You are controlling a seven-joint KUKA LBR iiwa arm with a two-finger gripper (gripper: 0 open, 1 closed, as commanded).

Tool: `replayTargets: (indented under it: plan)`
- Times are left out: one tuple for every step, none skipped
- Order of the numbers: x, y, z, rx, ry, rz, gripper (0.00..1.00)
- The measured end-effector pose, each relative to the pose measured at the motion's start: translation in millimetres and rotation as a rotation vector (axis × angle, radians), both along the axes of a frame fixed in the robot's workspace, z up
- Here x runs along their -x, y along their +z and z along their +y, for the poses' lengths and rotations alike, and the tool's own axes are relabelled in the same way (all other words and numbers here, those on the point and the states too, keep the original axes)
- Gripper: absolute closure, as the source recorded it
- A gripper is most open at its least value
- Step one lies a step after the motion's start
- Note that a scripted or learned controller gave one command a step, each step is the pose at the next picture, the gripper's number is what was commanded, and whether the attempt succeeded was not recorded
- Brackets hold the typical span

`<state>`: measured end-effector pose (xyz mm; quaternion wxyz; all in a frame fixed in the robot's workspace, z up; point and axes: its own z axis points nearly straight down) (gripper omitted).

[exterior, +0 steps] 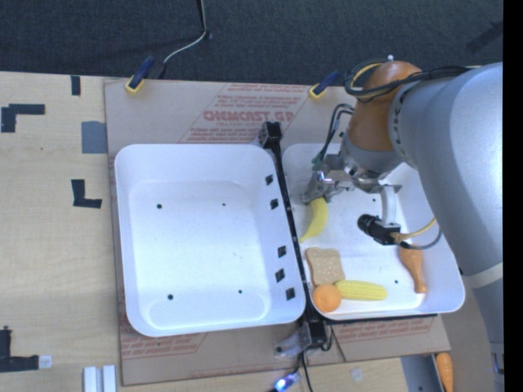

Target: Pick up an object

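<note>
My gripper (317, 188) is low in the right bin (437, 296), close to its left wall. It sits right at the upper end of a yellow banana (315, 220), which lies slanted along that wall. Whether it touches the banana I cannot tell. Nearer the front lie a tan bread slice (324, 263), an orange (327, 298) and a yellow corn cob (361, 290). An orange-brown drumstick (414, 269) rests at the right side. The grey arm with its orange band (377, 109) covers the bin's back right part.
The left bin (131, 178) stands beside the right one, with a black strip (282, 219) along the shared edge. Both rest on a cardboard sheet (237, 113) held by yellow-blue clamps (139, 75). A cable (192, 35) runs off at the back.
</note>
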<state>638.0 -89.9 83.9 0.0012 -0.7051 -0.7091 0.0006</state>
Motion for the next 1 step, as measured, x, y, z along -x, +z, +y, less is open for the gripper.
replayTargets:
  plan:
    - [50.1, 106.9, 84.5, -0.003, 0.003, -0.007, 1.0]
